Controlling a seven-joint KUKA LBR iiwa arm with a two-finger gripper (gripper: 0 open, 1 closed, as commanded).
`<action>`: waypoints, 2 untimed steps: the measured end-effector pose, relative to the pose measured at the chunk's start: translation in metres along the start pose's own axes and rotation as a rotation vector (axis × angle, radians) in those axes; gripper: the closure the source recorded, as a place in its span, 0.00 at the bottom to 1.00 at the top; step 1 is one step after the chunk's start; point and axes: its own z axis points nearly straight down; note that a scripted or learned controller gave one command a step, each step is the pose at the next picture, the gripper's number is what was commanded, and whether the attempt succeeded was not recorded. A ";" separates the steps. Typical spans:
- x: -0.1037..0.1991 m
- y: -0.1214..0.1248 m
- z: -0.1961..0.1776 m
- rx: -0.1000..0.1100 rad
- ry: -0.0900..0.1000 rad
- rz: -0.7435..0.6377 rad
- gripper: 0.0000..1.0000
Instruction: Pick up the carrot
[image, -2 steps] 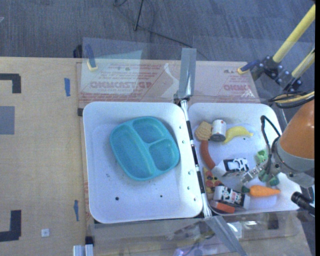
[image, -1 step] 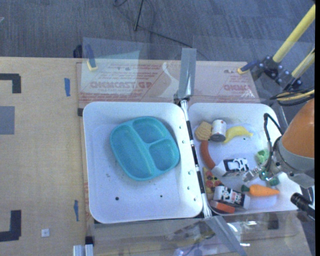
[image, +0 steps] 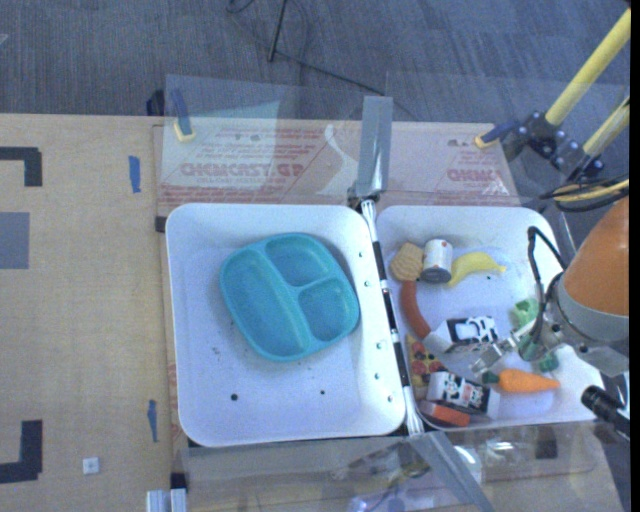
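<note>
The carrot lies on its side near the front edge of the right bin, orange, tapering to a point toward the right, its thick end toward the gripper. It looks like a small toy of hard plastic: light, stiff, and probably smooth enough to slip, so a hold across the thicker half, square to its length, seems safer than one near the tip. The gripper hangs low over the bin just left of the carrot, above a black-and-white cow figure; whether its jaws stand open or closed cannot be told at this slant, and nothing is seen between them. There is one carrot. Around it lie one banana, one small can, one cookie-like piece, one reddish sausage, a green item and a second black-and-white piece. The left bin holds one teal divided plate.
</note>
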 end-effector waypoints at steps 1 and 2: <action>-0.022 -0.005 0.029 -0.008 -0.004 -0.275 0.00; -0.039 -0.010 0.029 -0.012 -0.001 -0.048 0.00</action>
